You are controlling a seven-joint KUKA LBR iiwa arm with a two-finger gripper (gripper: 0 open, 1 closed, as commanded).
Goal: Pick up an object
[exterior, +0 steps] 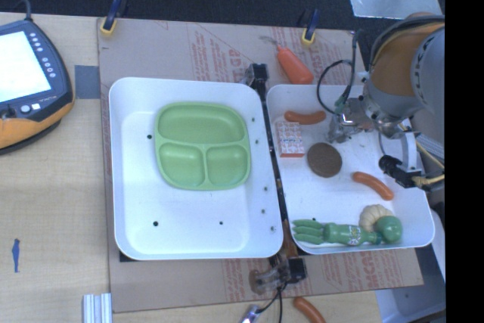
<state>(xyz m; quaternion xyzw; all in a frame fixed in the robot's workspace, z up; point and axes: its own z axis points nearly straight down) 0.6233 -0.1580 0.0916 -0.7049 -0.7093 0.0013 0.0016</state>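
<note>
Nearest us, in the right bin, we see a green toy lying lengthwise left to right. Farther back, a sausage lies likewise beside the tool; its grip we cannot tell.

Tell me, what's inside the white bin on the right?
The right bin holds two sausages, a brown patty, a small packet, a green toy and a beige piece. The arm hides the bin's far right corner.

Fixed overhead slant onto both bins
</note>
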